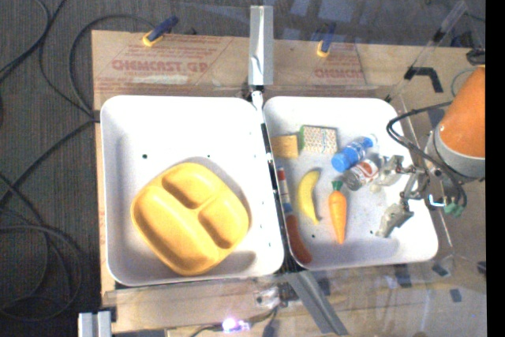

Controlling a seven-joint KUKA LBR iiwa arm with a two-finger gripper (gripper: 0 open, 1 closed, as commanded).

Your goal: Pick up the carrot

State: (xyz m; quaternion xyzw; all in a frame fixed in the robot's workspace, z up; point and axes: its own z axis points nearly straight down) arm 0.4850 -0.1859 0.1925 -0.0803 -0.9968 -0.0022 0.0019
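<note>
Bright, even overhead light; soft focus

My tabletop (118, 59) is a brown sheet with red lettering, and two shallow white bins sit on it side by side, touching down the middle. The left bin (118, 130) rests squarely, the right bin (379, 110) just beside it. Along the far edge, two clamps with yellow tips (158, 31) (323, 43) grip the sheet, and a grey metal post (259, 47) stands between them.
</note>
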